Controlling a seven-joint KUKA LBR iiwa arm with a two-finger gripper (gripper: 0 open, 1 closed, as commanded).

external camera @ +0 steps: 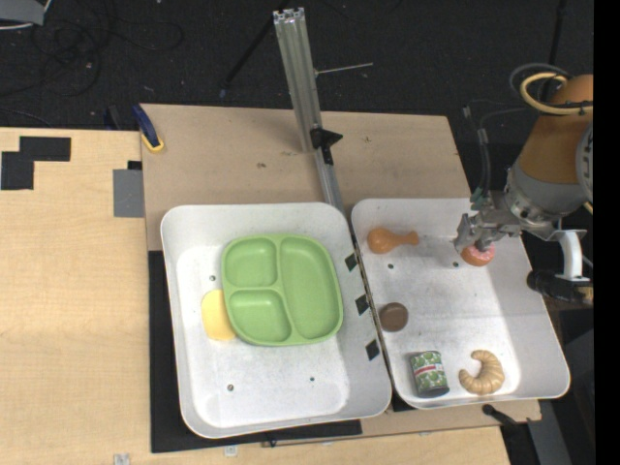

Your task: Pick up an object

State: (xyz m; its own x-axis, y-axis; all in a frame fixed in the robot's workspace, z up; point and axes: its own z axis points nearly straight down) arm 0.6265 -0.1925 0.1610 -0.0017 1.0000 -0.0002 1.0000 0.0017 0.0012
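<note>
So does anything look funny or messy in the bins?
A little. The yellow thing in the left bin sits half tucked under the green divided plate. The green can in the right bin lies on its side.

Yellow item (215, 316) half under green tray (283, 290)

Right bin (542, 356) contents: small orange-red rounded object (478, 255) at the upper right, directly beneath the gripper (479, 237); grasp state not discernible. Orange drumstick-shaped piece (390, 240) at upper left, lying flat. Brown round piece (392, 316) by the left wall. Green-labelled can (427, 373) and tan croissant (483, 372) side by side near the front edge.
</note>
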